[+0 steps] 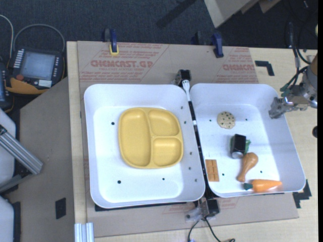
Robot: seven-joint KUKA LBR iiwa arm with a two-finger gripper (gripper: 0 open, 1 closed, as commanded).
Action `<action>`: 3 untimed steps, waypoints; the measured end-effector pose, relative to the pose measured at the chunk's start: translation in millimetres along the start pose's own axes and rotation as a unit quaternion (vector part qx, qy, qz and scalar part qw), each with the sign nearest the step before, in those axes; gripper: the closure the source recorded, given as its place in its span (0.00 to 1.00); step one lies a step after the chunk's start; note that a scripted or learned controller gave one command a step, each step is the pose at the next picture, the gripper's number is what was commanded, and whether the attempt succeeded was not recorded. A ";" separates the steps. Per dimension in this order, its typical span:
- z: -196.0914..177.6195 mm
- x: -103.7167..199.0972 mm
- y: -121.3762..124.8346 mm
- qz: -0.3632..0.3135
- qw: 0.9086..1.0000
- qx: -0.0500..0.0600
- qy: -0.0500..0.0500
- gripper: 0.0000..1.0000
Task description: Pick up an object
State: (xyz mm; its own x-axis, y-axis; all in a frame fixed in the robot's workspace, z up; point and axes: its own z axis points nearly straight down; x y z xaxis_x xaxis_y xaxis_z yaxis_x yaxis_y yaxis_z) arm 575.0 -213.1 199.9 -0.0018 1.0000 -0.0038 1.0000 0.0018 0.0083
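The right bin (pixel 272 135) holds several small items: a round speckled cookie (pixel 226 119), a black and green block (pixel 238 146), a tan drumstick (pixel 247 165), an orange carrot (pixel 264 185) and a flat orange cracker (pixel 212 170) by the left wall. My gripper (pixel 278 108) hangs at the bin's right rim, above and right of the cookie, with nothing seen between its fingers. The left bin (pixel 101 135) carries a yellow divided plate (pixel 150 137).
Both bins rest on a cardboard sheet (pixel 151 59) held by blue clamps (pixel 113 42) at the back. A pendant with a screen (pixel 35 67) lies off the bench at the left. Cables (pixel 298 49) hang near the arm at the right.
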 end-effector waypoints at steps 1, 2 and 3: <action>-30.0 -0.4 1.2 0.000 1.000 0.002 0.000 1.00; -25.5 55.4 5.0 -0.002 1.000 0.005 0.003 1.00; -27.8 112.6 7.3 -0.002 1.000 0.005 0.003 1.00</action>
State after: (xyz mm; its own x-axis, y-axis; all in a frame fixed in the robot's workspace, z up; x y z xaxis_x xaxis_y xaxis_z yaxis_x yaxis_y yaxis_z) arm 581.9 -100.4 227.4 -0.0058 1.0000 0.0023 1.0000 0.0058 -0.0021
